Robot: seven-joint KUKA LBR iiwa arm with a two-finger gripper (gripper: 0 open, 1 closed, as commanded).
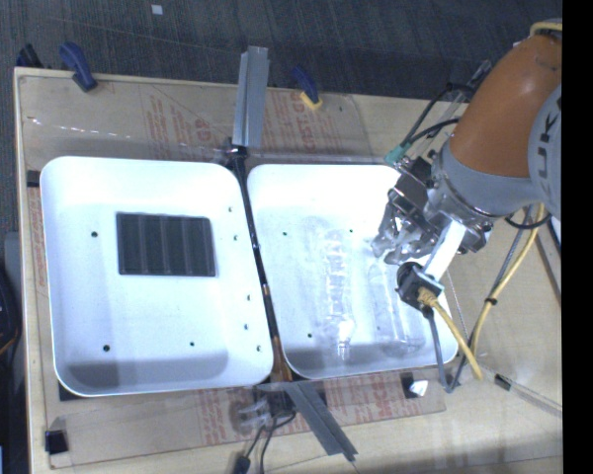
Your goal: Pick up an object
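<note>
Camera view looks down on the bench (128,428), where the left bin (69,196) carries a dark ribbed rectangular block (166,244) lying flat near its middle, and the right bin (277,196) holds two clear plastic bottles. One clear bottle (336,289) lies along the bin's middle, its narrow end pointing toward the near edge of the bench; the second clear bottle (393,314) lies just beside it, closer to the bin's right wall, and is harder to make out against the white floor. Both are see-through and show mostly as faint glints and outlines.

The arm (504,117) reaches in over the right edge of the bench, and its pincer (395,245) hangs above the right bin's right side, near the far end of the second bottle. Whether the pincer is spread or closed I cannot tell, since the wrist hardware and cables crowd that spot; nothing can be seen between its tips.

By my reading the step in hand is the approach: the tool is over a target but no object looks lifted. The next move likely calls for lowering onto a bottle's body, across its width instead of along it, then closing and raising. The smooth round plastic may roll or slip aside, and the bin wall close by leaves little room on that side.
</note>
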